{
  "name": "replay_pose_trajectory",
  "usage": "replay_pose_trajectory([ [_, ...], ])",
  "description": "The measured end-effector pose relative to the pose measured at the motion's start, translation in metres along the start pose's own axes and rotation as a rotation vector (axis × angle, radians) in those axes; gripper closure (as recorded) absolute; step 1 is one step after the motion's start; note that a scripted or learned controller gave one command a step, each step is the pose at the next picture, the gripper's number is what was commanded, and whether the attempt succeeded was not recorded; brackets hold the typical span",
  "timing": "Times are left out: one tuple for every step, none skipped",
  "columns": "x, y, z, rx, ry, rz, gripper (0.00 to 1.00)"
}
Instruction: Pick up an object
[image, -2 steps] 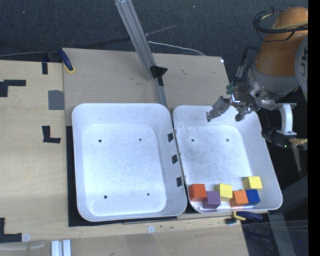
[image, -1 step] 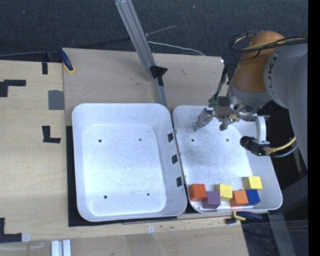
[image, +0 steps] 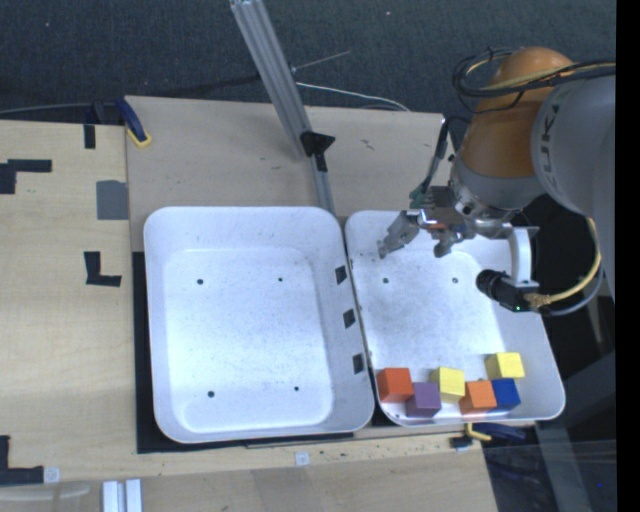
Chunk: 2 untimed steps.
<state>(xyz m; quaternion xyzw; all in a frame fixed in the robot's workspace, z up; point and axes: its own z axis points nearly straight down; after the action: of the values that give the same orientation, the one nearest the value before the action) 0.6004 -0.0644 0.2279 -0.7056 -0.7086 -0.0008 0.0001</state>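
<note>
A: Here we are over the counter (image: 250, 150) — 2 white bins side by side, and the arm (image: 540, 110) reaching in from the right, its claw (image: 415, 238) hanging above the far end of the right bin (image: 440, 300).

B: And the blocks are nowhere near it. All 6 are bunched along the near wall of that same bin: an orange block (image: 395, 382), a purple block (image: 427, 398), a yellow block (image: 452, 382), a second orange block (image: 480, 396) touching a blue block (image: 506, 393), and another yellow block (image: 507, 365) just behind those 2.

A: Probably slid down there — the bin seems to dish toward its walls. What's the claw doing?

B: Fingers spread apart, nothing between them. Open and empty, I'd say, ready for a descent.

A: The left bin (image: 240, 320) holds no blocks, so the pick has to come from that cluster.

B: Tricky, too — packed blocks leave little room for fingers. And I can't make out the fingertips cleanly; the wrist hardware blurs into them, and the arm's upper part is cut off at the frame edge.
</note>
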Motion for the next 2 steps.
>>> replay_pose_trajectory([
  [0.091, 0.012, 0.037, 0.005, 0.0, 0.0, 0.0],
  [0.084, 0.01, -0.007, -0.001, -0.001, 0.003, 0.0],
])
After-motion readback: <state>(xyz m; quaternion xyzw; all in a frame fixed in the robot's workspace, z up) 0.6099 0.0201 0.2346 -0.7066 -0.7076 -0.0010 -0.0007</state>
